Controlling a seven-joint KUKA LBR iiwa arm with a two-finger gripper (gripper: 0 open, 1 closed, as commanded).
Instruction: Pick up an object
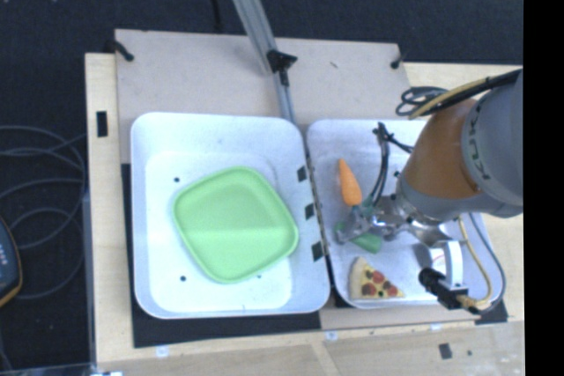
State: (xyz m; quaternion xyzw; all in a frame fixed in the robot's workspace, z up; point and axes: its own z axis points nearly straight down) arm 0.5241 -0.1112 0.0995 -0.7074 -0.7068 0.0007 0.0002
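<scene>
Carrot [350, 181] lies in the right bin [328, 136] near its left wall, long axis running up-down, narrow tip toward the far edge. Gripper [359, 229] sits low just below it beside a pizza slice [372, 280]; whether it is parted or closed cannot be told.

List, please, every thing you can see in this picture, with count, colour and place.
bins: 2, white, side by side on the bench
plate: 1, light green, in the left bin
carrot: 1, orange, upper part of the right bin
green object: 1, green, middle of the right bin, under the hand; kind unclear
pizza slice: 1, yellow with red spots, near edge of the right bin
arm: 1, grey with orange band, over the right bin
hand: 1, dark, low in the right bin
</scene>
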